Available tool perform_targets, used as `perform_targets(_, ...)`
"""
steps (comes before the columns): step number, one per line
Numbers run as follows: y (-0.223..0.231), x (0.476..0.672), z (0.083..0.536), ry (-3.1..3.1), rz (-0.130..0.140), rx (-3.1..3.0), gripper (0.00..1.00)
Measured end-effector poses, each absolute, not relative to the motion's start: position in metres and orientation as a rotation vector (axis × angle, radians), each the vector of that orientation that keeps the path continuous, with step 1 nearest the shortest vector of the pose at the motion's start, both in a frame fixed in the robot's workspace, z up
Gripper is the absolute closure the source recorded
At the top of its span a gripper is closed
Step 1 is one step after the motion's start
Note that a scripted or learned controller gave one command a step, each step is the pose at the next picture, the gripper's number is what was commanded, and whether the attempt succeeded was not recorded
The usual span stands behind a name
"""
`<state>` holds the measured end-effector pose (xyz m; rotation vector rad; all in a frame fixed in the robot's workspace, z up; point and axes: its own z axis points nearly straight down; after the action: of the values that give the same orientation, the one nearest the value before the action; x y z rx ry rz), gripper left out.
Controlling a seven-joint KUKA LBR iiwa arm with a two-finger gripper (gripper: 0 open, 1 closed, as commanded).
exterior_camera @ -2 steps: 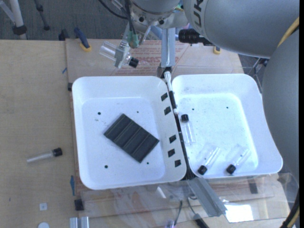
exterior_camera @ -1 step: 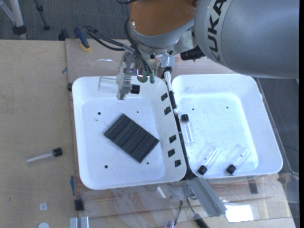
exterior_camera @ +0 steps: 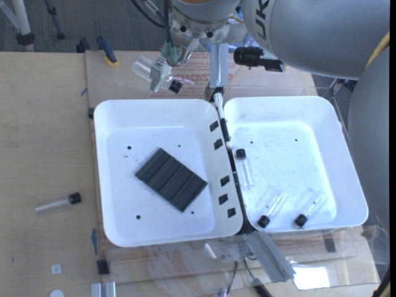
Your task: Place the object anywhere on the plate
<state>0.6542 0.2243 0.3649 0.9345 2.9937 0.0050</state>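
Arm [exterior_camera: 297, 17] fills the frame's top, its gripper [exterior_camera: 166, 64] clamped on a clear vial [exterior_camera: 154, 74] above the left bin [exterior_camera: 105, 166], so carrying looks underway and the next move calls for lowering it onto the dark ribbed plate [exterior_camera: 171, 179].

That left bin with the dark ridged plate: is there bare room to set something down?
Yes. In the left bin, white floor lies free all around the dark plate, widest along the far wall and the left wall. The right bin is crowded near its front by three clear vials; its far half is bare.
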Motion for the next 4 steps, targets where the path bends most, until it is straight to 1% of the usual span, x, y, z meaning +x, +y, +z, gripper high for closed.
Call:
perform_targets(1, 0.224, 0.595, 0.327, 3.054, 0.0, 0.736, 1.0)
perform_targets(2, 0.225, 0.589, 0.31, 3.125, 0.001, 0.32, 1.0)
perform_targets(3, 0.215, 0.642, 0.3, 3.124, 0.006, -0.255, 1.0)
perform_targets(4, 0.225, 0.661, 0.344, 3.005, 0.005, 0.897, 1.0)
